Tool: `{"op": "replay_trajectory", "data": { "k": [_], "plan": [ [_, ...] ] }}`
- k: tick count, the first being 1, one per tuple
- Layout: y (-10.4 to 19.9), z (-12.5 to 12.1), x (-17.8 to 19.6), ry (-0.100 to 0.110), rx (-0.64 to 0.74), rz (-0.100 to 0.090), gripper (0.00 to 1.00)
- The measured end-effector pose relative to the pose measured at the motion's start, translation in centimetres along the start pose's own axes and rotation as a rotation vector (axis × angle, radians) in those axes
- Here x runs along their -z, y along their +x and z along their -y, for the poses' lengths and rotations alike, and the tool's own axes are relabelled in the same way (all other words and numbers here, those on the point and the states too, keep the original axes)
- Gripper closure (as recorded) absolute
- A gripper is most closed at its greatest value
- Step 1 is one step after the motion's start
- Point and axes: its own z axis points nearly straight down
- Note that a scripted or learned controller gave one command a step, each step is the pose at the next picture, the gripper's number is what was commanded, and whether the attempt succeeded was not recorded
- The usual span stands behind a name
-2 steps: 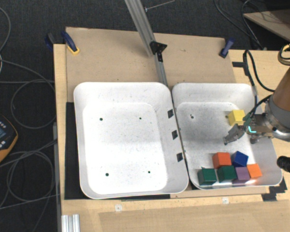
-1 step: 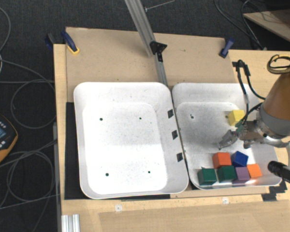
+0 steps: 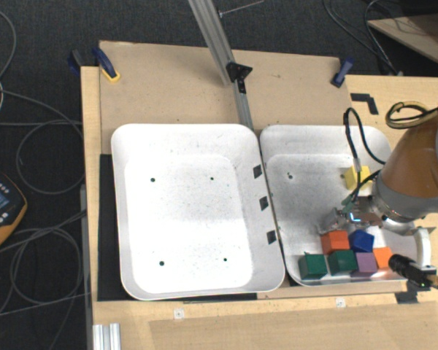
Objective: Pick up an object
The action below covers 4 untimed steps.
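gripper [image 3: 348,216]: seen low over the right bin, just above the cluster of blocks; its fingers are hidden in the dark wrist hardware, so whether they are spread or pressed together cannot be told, and nothing is seen pinched between them.
arm [image 3: 416,173]: grey with an orange band, brought in from the right edge and bent down over the right bin's near right part; a black cable is looped above it.
orange block [image 3: 338,240]: lain directly below the gripper, touching the blocks around it.
blue block [image 3: 361,239]: set just right of the orange block, close under the wrist.
green blocks [image 3: 314,265]: two are placed along the near wall of the bin, side by side.
purple block [image 3: 366,262]: set right of the green pair, against the near wall.
second orange block [image 3: 382,257]: found at the right end of the cluster.
yellow block [image 3: 357,176]: kept apart from the cluster, farther back, partly covered by cable.
right bin [image 3: 306,159]: white, shallow, all the blocks are held in its near right part.
left bin [image 3: 182,210]: white, laid beside the right bin, touching it.
bench [image 3: 168,86]: pale wood, both bins are borne on it.
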Motion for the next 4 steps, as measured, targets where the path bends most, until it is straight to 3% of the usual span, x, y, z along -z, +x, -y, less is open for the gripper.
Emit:
{"op": "replay_trajectory", "data": {
  "k": [1, 3, 4],
  "plan": [
    [0.0, -0.2, 1.4, -0.008, 0.002, 0.001, 1.0],
    [-1.2, 0.3, 11.8, -0.011, 0.001, 0.004, 1.0],
    [-1.2, 0.3, 11.4, -0.006, 0.001, 0.004, 1.0]
  ]
}}
